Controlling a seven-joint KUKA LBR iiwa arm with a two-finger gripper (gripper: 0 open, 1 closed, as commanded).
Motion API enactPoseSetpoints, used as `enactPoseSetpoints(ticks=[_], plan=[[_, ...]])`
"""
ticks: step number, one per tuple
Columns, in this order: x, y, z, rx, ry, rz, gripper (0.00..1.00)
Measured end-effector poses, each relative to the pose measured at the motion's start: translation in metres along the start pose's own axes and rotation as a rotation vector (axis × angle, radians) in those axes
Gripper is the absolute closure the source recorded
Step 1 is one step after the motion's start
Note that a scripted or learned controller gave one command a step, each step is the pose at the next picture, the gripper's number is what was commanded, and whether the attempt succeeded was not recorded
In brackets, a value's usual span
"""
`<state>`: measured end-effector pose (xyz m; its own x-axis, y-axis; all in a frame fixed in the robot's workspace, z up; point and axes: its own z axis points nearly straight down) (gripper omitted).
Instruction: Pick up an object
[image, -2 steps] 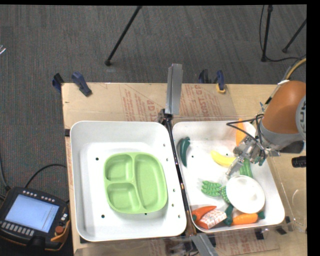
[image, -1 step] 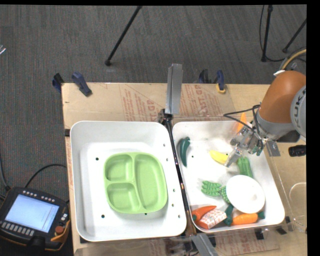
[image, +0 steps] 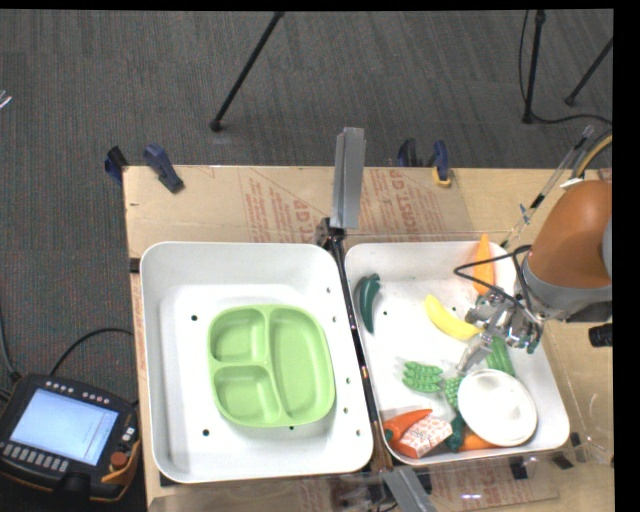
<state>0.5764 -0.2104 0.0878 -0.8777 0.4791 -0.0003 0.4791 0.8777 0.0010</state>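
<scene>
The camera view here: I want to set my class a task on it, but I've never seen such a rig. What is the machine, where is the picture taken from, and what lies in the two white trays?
One fixed camera looks down at a slant on a bench. The grey and orange shape at the right is a robot arm; its gripper hangs over the right bin, and I cannot tell whether it holds anything. That bin holds toy food: a banana, a dark green pepper, pea pods, a carrot, plus a white bowl. The left bin holds a green divided plate.
</scene>
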Motion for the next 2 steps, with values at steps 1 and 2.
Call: enactPoseSetpoints(ticks=[1,2], plan=[[-0.045,0.024,0.000,-0.001,-0.002,-0.013,0.00],[0.005,0.010,0.000,0.000,0.000,0.033,0.00]])
